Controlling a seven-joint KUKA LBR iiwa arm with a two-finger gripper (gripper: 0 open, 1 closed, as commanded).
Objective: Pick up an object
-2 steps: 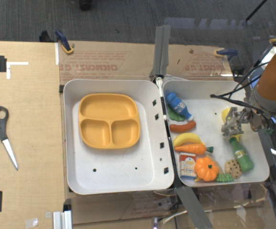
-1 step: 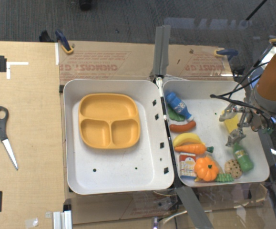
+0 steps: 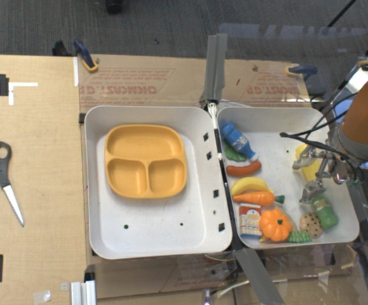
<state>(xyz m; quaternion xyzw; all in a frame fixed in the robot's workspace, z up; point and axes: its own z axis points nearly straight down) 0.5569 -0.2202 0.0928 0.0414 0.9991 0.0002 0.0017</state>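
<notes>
- Green plastic, the small toy (image 3: 327,214) lying just below the pincer (image 3: 317,186), looks the likeliest thing to be picked: light, stiff and smooth, so prone to slip; a squeeze across its narrow middle seems best.
- Beside that green toy, on its left, lies a speckled cookie-like disc (image 3: 309,223), flat and harder to get under.
- Yellow toy (image 3: 306,161) sits just above the pincer, close to the metal linkage; I cannot tell whether they touch.
- Pincer hangs low over the right bin (image 3: 279,122), near its right wall; whether its tips are spread or pressed together I cannot tell from here, and nothing is plainly seen between them.
- Well to the pincer's left lie a banana (image 3: 250,185), carrot (image 3: 255,198), pumpkin (image 3: 276,224), sausage (image 3: 243,168) and blue bottle (image 3: 236,139), all light, hard playthings by the look of them.
- Further left, the other bin (image 3: 95,189) carries a yellow divided plate (image 3: 147,161).
</notes>
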